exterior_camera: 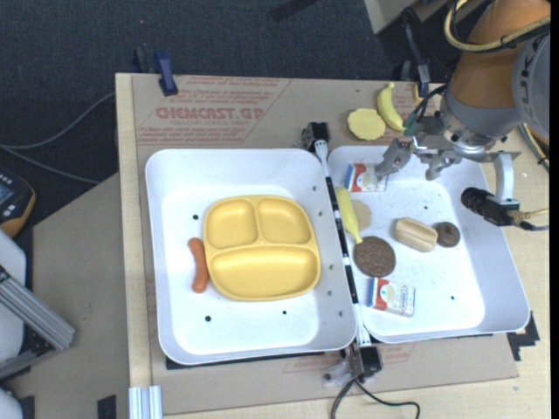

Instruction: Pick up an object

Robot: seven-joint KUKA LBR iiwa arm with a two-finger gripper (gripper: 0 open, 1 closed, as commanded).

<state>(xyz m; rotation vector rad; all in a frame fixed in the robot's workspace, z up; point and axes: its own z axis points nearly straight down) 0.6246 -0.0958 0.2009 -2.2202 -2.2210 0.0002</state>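
Overhead view of the bench: the gripper (417, 157), its two fingers spread apart and holding nothing, hangs over the far end of the right bin (489, 304), just beyond a small carton (362, 178) lying against that bin's far left wall. Within the right bin, nearer the camera, lie a bread roll (416, 234), a brown round patty (375, 257) and a second carton (393, 297); the left bin (175, 182) holds a yellow divided tray (260, 247) with a sausage (199, 264) beside it.
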